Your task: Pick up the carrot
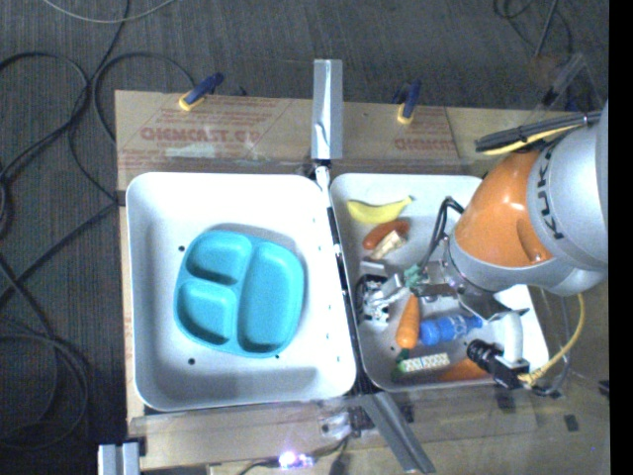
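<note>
The carrot is orange and lies nearly upright in the view, in the lower middle of the right bin. My gripper is low in the same bin, just left of and slightly above the carrot's top end, close to the bin's left wall. The carrot lies beside the gripper, not visibly inside it. The grey arm with its orange band reaches in from the right and hides the bin's upper right part.
Around the carrot lie a blue bottle, a green packet and an orange item. A yellow banana and a reddish sausage lie farther back. The left bin holds a blue divided tray.
</note>
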Controlling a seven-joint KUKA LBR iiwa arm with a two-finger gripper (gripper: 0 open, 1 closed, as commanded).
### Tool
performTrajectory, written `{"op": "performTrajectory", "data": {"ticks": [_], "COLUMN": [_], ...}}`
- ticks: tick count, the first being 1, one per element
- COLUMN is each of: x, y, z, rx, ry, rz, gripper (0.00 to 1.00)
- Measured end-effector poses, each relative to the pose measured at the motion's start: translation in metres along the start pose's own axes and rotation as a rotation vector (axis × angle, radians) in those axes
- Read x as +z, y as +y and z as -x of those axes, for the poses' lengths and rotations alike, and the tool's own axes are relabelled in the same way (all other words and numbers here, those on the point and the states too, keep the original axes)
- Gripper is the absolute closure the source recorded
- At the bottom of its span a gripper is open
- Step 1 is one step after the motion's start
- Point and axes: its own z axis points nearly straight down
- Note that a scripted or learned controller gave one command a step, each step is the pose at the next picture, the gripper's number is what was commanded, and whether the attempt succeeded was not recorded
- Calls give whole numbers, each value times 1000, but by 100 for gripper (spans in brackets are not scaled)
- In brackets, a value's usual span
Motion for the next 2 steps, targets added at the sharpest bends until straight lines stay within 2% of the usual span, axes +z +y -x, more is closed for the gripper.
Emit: {"op": "performTrajectory", "data": {"ticks": [1,2], "x": [14,-1], "y": [-4,3], "z": [13,14], "rx": [220,219], "ry": [6,2], "rz": [-8,9], "gripper": [0,100]}}
